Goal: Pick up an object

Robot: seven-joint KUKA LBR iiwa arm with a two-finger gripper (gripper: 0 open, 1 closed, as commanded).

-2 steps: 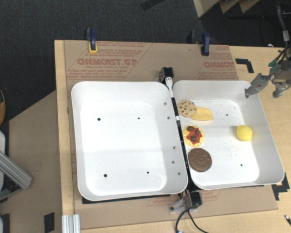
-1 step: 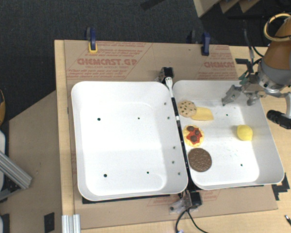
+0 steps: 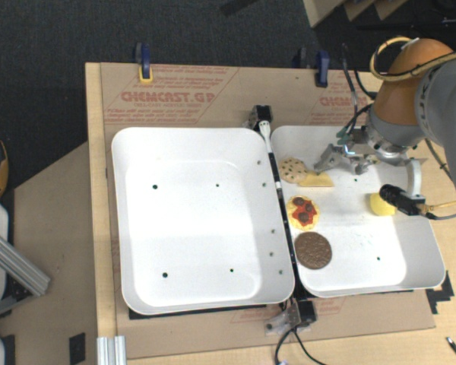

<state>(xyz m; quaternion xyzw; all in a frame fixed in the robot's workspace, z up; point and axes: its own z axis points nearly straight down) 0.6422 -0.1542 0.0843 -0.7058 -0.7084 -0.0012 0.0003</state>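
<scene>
The gripper (image 3: 328, 160) hangs low over the right bin (image 3: 410, 276), just above a pale yellow wedge (image 3: 316, 179); whether it is clenched or released cannot be told. A cookie (image 3: 292, 169) lies just left of the wedge. Below sit a small pizza (image 3: 303, 211) and a brown disc (image 3: 313, 250). A yellow piece (image 3: 381, 204) lies to the right. The left bin (image 3: 129, 226) adjoins.

Two white bins (image 3: 190, 226) sat on brown board printed in red (image 3: 167, 96); inside lay a tan speckled cookie (image 3: 292, 169), a yellow wedge (image 3: 316, 179), a red-topped pizza (image 3: 303, 211), a brown disc (image 3: 313, 250) and a yellow block (image 3: 380, 204).
</scene>
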